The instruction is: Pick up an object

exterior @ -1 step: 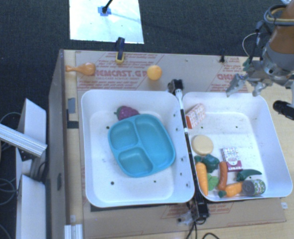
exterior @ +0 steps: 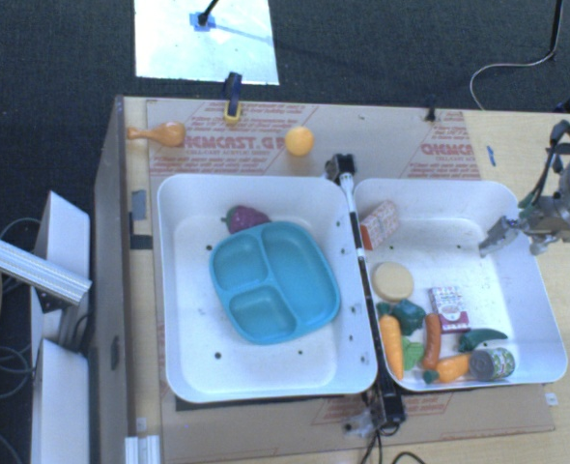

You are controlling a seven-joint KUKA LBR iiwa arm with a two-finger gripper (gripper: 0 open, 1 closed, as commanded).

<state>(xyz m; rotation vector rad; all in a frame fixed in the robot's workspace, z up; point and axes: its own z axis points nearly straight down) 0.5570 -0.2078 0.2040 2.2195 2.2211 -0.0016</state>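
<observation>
Objects for picking lie mostly in the right bin, crowded toward its near edge: a carrot, a small red-and-white box, a tin can, a pale round biscuit-like disc, a green piece, and a wrapped packet up by the divider; none of them is lifted, so the pick looks not yet begun. Pincer hangs over the right bin's far right corner, apart from all of these; nothing shows between its tips, and whether it stands wide or narrow I cannot tell at this size. What is left, as I judge it: travel to a chosen thing, descend, close, raise. Left bin carries a blue divided plate with a purple toy just beyond its far rim. On the worktop behind sit an orange ball and a small drumstick-like toy. The near-edge cluster is packed tight, with neighbours touching; the bin wall beside it could hinder a clean grip.
</observation>
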